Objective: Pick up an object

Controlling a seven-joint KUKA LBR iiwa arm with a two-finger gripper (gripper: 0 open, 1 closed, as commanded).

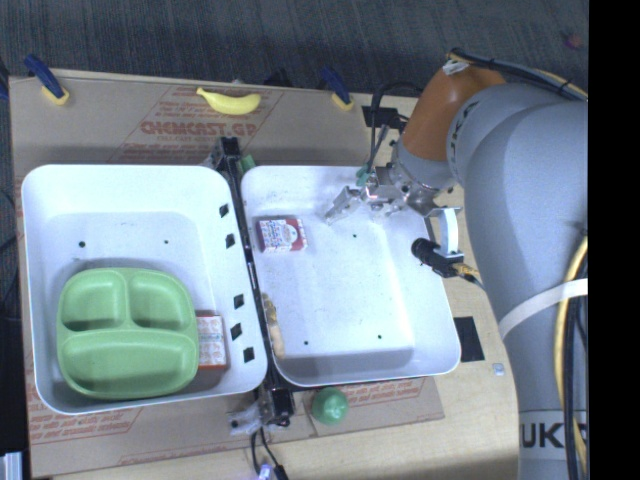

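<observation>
A small red and white packet [281, 234] lies flat in the right bin [340, 353], near its upper left corner. My gripper [343, 204] hangs over the upper part of that bin, to the right of the packet and apart from it. Its fingers [335, 208] look spread with nothing between them. In the left bin [130, 193] sits a green divided tray [126, 330], and a small orange and white box [210, 340] is tucked against the tray's right side.
A yellow banana [229, 99] lies on the cardboard behind the bins. A green ball [328, 405] rests on the bench in front of the right bin. Black clips line the divider between the bins. My arm covers the right side of the view.
</observation>
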